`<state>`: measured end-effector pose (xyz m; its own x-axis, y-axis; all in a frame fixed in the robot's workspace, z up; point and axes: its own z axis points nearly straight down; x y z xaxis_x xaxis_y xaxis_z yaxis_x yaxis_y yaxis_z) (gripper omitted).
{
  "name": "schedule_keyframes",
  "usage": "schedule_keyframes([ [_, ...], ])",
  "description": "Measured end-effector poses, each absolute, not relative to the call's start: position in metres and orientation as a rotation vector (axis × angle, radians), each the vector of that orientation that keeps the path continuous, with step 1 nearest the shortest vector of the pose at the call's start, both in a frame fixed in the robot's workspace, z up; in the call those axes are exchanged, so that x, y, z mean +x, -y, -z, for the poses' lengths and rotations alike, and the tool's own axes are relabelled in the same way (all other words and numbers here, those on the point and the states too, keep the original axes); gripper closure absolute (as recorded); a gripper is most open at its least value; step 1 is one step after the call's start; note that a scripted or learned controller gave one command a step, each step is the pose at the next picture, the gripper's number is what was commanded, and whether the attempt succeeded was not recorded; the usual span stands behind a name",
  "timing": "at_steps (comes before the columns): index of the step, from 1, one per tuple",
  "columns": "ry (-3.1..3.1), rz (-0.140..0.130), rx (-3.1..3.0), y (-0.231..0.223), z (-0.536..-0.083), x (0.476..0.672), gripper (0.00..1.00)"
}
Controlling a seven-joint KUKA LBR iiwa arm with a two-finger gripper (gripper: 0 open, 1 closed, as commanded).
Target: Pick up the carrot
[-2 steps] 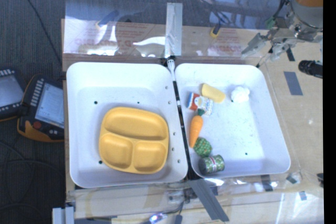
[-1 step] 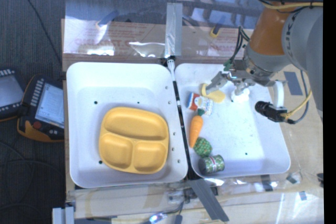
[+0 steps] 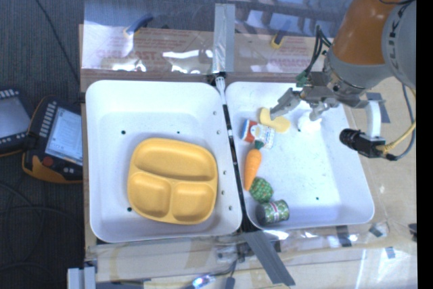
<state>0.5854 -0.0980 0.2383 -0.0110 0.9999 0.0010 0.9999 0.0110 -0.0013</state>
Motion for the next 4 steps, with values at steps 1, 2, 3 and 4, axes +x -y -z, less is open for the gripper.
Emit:
schedule_keyframes([
  [1,2.615,-0.001,-1.739,0.04,-0.215,0.614,0.0],
  [2,2.601,0.0,-1.764,0.051,-0.29,0.664,0.0],
  [3,2.693,-0.001,-1.613,0.021,-0.183,0.625,0.0],
  [4,2.612,-0.001,-1.74,-0.033,-0.183,0.601,0.0],
])
